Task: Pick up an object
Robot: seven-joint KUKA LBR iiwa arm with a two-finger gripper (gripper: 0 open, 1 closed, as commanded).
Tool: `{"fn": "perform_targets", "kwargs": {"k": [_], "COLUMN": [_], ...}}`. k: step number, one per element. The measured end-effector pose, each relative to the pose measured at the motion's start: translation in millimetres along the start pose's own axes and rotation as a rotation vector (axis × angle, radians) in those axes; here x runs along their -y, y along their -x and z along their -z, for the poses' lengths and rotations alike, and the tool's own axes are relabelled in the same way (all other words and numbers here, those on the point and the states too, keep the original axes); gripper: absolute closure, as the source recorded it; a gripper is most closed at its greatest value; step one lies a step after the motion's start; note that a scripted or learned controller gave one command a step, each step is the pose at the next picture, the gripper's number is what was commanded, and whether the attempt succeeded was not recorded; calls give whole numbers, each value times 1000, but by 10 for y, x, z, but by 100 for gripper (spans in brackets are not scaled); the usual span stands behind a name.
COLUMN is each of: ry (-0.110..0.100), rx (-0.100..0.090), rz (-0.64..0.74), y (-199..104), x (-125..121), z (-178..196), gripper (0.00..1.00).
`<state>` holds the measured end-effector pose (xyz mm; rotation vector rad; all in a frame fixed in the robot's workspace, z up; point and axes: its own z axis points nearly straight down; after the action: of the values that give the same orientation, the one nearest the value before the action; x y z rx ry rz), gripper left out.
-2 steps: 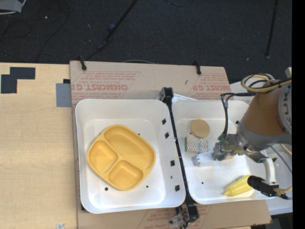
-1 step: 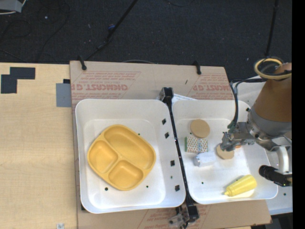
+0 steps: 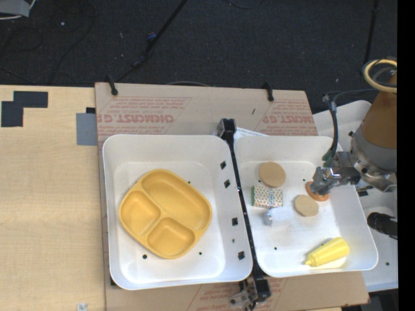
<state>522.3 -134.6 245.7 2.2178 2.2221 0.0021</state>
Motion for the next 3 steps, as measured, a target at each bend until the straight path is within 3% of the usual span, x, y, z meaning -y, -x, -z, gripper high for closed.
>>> {"fn": "perform_targets", "kwargs": {"k": [1, 3], "ry": [-6, -7], "rx": [-4, -2], "rz": [3, 3], "y": [-583, -1607], "x": [12, 116], "z": [-125, -32], "gripper": [100, 100]}}
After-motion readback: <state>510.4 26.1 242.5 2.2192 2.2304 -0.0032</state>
